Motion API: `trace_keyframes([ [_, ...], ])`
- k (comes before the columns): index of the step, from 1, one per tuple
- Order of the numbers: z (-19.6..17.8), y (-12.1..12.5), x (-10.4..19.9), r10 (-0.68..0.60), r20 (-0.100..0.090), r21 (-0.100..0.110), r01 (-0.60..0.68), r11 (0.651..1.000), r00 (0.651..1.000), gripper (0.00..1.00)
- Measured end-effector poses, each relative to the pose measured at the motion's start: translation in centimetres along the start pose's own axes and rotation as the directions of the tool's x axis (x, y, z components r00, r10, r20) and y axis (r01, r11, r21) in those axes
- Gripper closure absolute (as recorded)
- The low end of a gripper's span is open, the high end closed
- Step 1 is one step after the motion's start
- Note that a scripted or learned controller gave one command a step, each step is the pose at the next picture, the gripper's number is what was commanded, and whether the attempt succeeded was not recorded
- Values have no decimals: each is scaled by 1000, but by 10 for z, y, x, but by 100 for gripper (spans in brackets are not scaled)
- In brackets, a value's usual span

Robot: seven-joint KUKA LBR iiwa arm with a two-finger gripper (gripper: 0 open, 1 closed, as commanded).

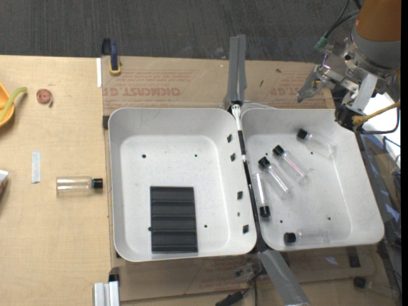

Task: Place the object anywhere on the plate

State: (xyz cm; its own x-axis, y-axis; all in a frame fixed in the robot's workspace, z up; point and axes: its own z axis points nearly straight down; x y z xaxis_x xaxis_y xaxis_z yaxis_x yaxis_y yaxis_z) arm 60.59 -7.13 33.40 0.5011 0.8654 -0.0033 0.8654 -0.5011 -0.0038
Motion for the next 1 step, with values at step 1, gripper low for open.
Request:
trace_keyframes([
  [1,-87,-13,-76,-113,0,-2,113,994,994,0],
])
